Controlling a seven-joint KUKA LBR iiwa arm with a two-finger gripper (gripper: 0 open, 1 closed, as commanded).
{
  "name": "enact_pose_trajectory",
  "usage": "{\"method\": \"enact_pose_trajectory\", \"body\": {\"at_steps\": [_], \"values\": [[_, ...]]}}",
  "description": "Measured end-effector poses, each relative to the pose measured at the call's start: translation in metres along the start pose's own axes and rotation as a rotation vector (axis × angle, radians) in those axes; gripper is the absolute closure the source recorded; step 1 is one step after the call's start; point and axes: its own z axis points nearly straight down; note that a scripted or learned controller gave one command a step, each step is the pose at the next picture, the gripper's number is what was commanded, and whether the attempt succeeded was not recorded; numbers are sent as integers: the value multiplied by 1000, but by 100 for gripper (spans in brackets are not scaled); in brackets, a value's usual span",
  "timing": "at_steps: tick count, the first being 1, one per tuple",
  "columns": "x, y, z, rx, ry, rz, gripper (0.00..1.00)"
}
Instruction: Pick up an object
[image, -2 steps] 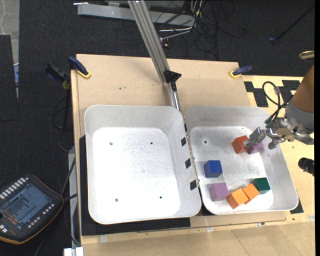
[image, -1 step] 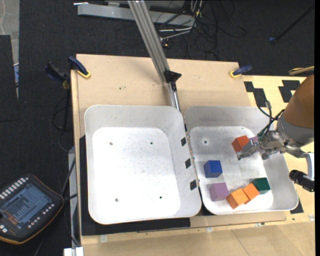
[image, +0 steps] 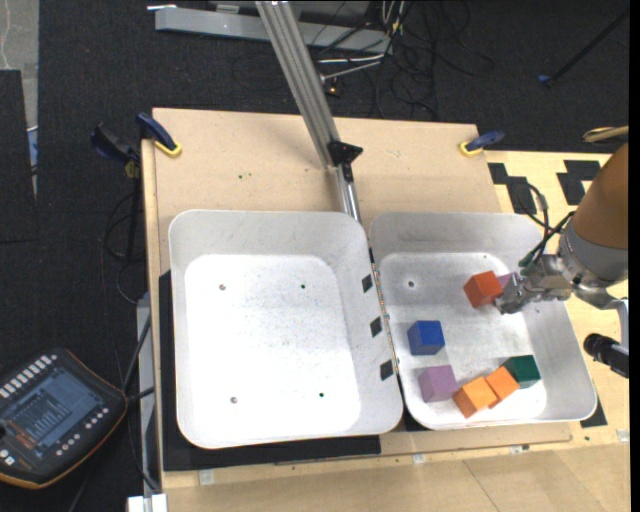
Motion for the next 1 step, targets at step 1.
{"method": "enact_pose_trajectory", "body": {"at_steps": [1], "values": [[9,-2,-57,-5,-2,-3,100]]}}
